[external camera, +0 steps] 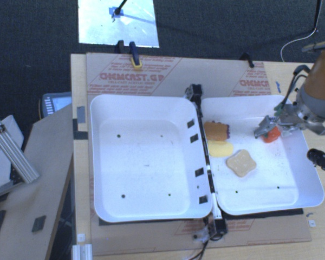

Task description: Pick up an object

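Camera view: the grey metal claw (266, 130) hangs low over the right shallow white plastic bin (292, 199), near its back right part, with a small red-orange rounded object (271, 136) at its tip; whether the claw is pinching it or merely touching it I cannot tell. Near the divider lie a brown block with a purple edge (216, 130), a pale yellow flat piece (220, 149) and a tan toast-shaped slice (241, 163). The left shallow white bin (103, 112) sits beside it on the counter (54, 140).

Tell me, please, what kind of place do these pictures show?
Probably a robotics lab bench set up for picking trials. Two shallow white bins sit on a board, toy food items such as a bread slice lie in the right one, and the arm's claw reaches in.
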Robot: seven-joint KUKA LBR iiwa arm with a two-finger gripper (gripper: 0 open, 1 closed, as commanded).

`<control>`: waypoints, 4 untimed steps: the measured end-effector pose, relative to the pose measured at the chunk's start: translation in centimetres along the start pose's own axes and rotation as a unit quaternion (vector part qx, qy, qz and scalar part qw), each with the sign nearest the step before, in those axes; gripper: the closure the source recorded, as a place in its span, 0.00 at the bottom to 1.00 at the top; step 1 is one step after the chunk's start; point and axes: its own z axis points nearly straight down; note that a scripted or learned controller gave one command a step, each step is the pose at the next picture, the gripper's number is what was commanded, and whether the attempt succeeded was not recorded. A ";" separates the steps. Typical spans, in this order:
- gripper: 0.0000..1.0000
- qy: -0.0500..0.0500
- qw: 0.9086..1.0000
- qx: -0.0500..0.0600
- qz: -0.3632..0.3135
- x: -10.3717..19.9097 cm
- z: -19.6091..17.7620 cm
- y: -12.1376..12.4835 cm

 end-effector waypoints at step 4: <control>1.00 0.002 1.000 -0.005 -0.004 20.3 -10.7 2.3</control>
